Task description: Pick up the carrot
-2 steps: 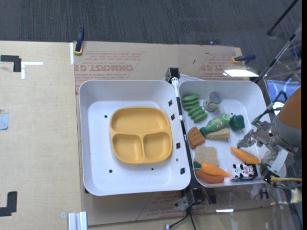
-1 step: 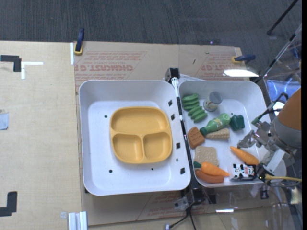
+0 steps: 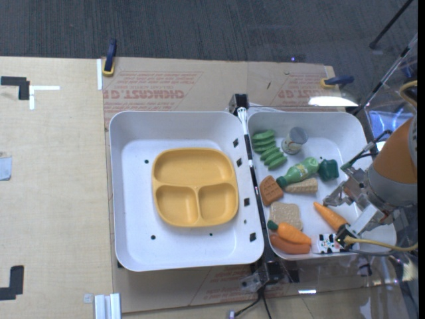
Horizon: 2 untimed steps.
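Observation:
A small orange carrot (image 3: 325, 212) lies on the floor of the right bin (image 3: 352, 121), towards its front right. My gripper (image 3: 340, 216) reaches in from the right and hovers low over the carrot's thick end. Its fingers are spread, one fingertip (image 3: 334, 199) behind the carrot and one in front of it, so the gripper is open. A second, fatter carrot with a green top (image 3: 292, 232) rests by the bin's front wall, left of the gripper.
The right bin also holds green pea pods (image 3: 265, 148), a grey cup (image 3: 295, 138), a green bottle (image 3: 302, 171), a brown cracker (image 3: 271, 190), a bread slice (image 3: 287, 214) and a red-orange piece (image 3: 290, 246). A yellow divided plate (image 3: 196, 186) sits in the left bin (image 3: 133, 198).

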### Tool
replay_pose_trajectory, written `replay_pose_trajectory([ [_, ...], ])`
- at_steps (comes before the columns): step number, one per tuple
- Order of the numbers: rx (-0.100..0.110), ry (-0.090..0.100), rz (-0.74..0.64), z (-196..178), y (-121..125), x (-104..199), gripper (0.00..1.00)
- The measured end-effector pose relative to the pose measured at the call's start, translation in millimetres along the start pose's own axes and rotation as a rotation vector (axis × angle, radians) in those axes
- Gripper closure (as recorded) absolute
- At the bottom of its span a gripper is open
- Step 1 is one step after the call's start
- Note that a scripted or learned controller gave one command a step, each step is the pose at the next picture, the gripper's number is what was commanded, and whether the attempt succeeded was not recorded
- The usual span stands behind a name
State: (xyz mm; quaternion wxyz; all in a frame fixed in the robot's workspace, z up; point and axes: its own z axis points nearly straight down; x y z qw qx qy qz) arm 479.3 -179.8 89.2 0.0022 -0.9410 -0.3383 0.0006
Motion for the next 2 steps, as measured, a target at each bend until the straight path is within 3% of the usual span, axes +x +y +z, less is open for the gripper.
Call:
replay_pose_trajectory([
  [2, -0.004, 0.001, 0.055, -0.5, -42.8, 36.4, 0.0],
])
